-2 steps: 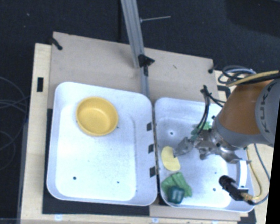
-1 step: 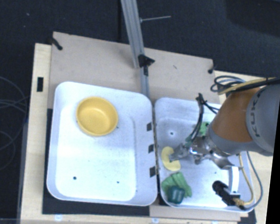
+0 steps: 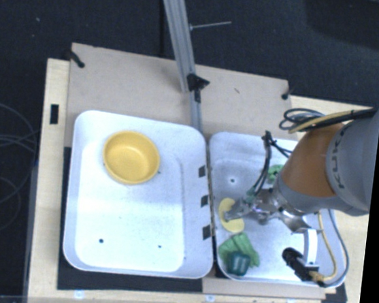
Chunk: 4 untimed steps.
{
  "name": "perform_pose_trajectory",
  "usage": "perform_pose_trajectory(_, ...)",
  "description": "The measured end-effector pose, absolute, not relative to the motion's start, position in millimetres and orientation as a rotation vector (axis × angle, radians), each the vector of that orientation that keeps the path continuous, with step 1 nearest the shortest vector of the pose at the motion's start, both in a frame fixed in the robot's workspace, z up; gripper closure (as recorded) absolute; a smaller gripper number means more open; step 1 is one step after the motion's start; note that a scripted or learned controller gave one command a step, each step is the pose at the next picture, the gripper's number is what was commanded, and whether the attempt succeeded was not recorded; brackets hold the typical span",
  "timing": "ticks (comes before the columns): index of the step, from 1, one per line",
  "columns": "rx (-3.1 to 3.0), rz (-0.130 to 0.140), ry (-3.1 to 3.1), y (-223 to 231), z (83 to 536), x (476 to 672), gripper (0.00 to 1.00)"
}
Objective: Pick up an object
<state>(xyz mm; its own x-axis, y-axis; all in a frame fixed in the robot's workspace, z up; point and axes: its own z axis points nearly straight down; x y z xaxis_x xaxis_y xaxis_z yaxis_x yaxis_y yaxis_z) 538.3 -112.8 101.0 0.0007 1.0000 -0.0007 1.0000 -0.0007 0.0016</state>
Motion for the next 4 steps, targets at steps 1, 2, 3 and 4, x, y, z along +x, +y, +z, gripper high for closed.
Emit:
perform_pose_trajectory(1,2.221,0.006,2.218,-112.6,112.5,539.3,1.0)
perform_pose_trajectory(2,2.219,0.005,2.218,-122.2,167.0,545.0,1.0)
perform_pose_trajectory(3,2.218,0.006,2.218,-125.7,229.8,545.8,1.0)
perform_pose_trajectory(4,2.22,0.003,2.22,-126.1,249.7,546.4,1.0)
